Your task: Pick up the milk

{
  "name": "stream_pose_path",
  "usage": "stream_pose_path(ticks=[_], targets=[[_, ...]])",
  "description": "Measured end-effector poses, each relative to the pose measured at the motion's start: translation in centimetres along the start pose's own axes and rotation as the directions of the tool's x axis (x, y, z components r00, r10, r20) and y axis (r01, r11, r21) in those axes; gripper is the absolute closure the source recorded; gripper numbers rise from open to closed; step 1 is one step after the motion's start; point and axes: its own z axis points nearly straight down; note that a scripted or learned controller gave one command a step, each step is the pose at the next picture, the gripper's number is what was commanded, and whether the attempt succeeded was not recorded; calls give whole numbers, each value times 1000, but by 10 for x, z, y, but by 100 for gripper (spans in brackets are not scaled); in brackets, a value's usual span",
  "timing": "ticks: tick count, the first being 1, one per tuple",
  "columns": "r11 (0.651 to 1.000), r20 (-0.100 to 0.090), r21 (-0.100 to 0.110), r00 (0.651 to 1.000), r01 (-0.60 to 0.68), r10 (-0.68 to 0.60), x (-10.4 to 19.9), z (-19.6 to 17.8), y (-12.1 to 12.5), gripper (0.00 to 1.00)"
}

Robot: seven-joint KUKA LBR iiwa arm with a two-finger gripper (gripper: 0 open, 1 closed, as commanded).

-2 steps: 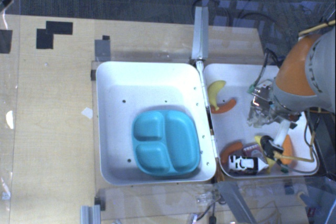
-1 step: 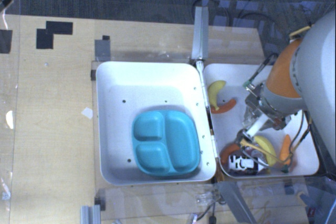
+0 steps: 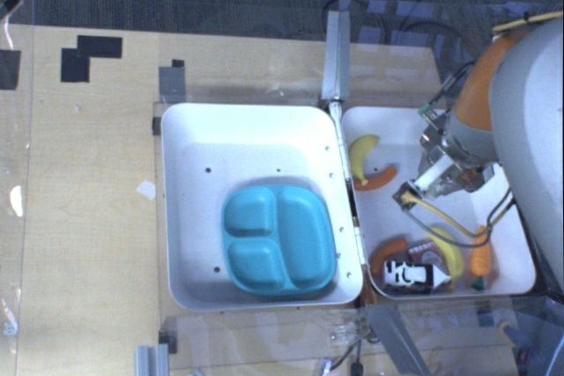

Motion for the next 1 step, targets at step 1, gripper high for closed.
stream_pose_path(ticks=[1], targets=[[994,-1,-1,994,-112,112,-37,-139,-57,100]])
